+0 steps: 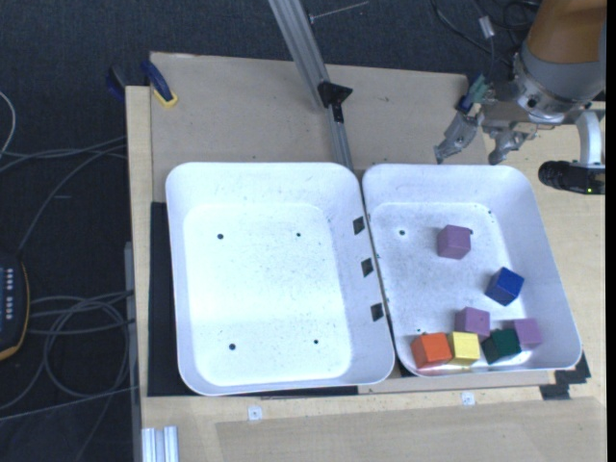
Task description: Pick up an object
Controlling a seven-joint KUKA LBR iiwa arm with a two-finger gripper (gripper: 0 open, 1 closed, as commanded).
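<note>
The jaws (480, 149) are hanging spread and empty. The purple cube (454, 241) is sitting just below them, apart from the others; seemingly light and rigid, gripping its flat opposite faces looks safest.

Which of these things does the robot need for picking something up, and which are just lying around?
For the job:
- gripper, open, above the right bin's far rim
- right bin
- blocks in it: purple block, blue block, orange block, yellow block, green block, two more purple ones

Just lying about:
- left bin
- metal bar
- cables
- blue and yellow clamp
</note>
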